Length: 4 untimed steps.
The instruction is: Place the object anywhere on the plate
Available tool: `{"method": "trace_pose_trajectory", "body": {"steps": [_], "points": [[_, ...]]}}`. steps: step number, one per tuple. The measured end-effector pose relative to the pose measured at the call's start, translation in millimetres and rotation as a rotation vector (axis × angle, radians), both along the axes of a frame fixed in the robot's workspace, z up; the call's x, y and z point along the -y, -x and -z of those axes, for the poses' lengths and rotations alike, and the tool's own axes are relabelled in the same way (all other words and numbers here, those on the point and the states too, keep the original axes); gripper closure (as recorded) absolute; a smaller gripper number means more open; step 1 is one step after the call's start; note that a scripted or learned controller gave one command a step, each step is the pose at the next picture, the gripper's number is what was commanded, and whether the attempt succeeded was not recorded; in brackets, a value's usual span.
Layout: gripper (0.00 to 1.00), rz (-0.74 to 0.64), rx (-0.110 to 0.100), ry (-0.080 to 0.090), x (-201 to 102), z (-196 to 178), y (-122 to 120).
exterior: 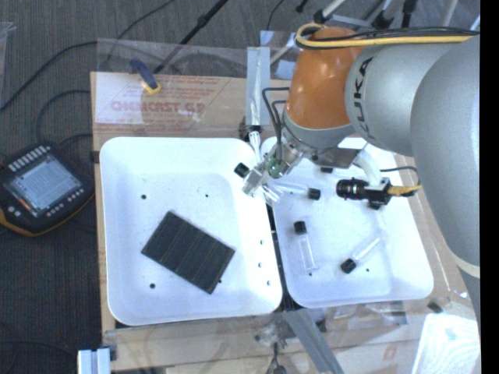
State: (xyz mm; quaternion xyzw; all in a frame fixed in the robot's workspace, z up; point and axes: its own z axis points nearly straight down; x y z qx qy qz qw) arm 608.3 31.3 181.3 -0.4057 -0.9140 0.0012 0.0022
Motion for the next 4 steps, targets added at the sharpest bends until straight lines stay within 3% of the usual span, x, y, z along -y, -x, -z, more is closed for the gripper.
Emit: {"method": "trace_pose_trajectory", "body": {"steps": [1,2,3,4], "points": [[1.0,0.029,0.002,0.001,-58,-27,-40],[1.0,-0.365,0.003,-0.001,-134,-54,-49],[1.0,-0.221,0.002,0.0,-202,-122,-34],[1.0,-0.903,0.005,-0.002,-201,-216,-38]]}}
